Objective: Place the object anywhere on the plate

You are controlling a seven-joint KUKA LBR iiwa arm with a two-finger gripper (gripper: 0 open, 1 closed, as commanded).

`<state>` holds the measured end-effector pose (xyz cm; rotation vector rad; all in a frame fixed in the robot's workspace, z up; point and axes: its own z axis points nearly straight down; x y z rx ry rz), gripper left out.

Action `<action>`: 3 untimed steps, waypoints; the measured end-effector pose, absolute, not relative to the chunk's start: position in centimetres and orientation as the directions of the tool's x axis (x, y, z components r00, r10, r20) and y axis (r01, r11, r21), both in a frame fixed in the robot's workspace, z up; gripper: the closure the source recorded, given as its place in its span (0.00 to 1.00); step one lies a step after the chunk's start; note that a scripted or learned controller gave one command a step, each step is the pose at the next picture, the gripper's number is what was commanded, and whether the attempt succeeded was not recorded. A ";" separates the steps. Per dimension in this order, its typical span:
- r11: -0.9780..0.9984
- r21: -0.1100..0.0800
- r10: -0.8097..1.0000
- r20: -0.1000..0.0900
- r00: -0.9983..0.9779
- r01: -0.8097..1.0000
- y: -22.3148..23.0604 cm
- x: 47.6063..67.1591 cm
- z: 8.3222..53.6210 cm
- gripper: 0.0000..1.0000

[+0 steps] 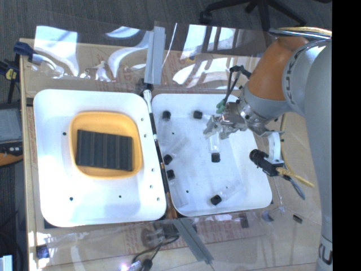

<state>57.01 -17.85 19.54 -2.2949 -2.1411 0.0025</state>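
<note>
We see a brightly lit scene, with light that seems to enter from the top of the view. Strong glare and pale reflections lie across the clear glossy panel behind the bins [169, 55], washing out the detail there. The two shallow white plastic bins [51, 208] are nearly overexposed, so their rims blend into their floors. The yellow rounded plate with a dark ribbed centre [105, 144] casts only a faint shadow. The dark carpeted floor at the top [84, 4] is dim and grainy. The whole picture is soft, with small things slightly blurred.
</note>
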 end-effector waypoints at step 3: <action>0.377 -0.005 0.926 0.002 -0.377 0.926 -9.7 48.0 22.2 1.00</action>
